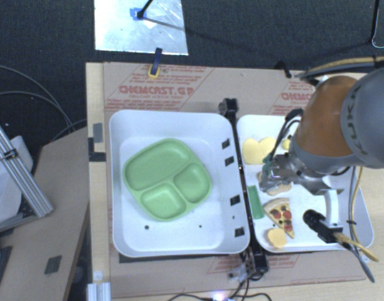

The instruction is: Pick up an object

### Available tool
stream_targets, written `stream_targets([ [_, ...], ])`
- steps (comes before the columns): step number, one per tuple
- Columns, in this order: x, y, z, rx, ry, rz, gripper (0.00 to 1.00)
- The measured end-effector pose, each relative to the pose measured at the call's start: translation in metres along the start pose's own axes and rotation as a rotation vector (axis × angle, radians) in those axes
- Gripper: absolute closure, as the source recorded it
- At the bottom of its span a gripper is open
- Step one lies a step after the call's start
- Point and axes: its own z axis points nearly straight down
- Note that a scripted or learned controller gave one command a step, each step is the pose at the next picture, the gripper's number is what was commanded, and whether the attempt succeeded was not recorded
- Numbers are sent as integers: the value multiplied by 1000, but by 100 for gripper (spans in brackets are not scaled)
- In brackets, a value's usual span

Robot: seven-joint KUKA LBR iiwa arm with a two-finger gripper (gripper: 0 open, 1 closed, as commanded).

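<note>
- Seen from above at a slant, a brown cardboard sheet (179, 86) with red lettering covers the bench, and two shallow white bins sit on it side by side.
- The left bin (142, 130) is the larger in view and is roughly square with rounded corners.
- The right bin (255, 127) touches it along a dark divider, and much of it is hidden beneath me.
- My arm (333, 130), grey with a broad orange band, reaches in from the right and hangs over the upper middle of the right bin.
- A pale green plate (168, 179) with three compartments lies flat in the middle of the left bin, turned at an angle to the walls.
- A yellow heart shape (258, 149) lies flat near the upper left corner of the right bin.
- My gripper (275, 175) sits low over the left half of the right bin, just below the heart. I cannot tell whether it is open or closed.
- A tan item (269, 184) lies directly under my gripper, partly hidden, and I cannot tell whether I am touching it.
- A toy pizza slice (280, 215) lies just below that, its point toward the bin's near edge.
- A thin green strip (255, 202) lies along the divider wall, left of the pizza slice.
- A small yellow piece (277, 237) rests near the bin's near wall, touching or almost touching the slice's tip.
</note>
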Motion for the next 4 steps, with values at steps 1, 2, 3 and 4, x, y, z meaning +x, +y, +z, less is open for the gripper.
stream_targets([
  [1, 64, -5, -23, -11, 0, -3, 100],
  [2, 133, -24, -32, -10, 1, -3, 100],
  [3, 38, 52, -84, -20, -7, 14, 100],
  [4, 36, -14, -108, -11, -2, 9, 100],
])
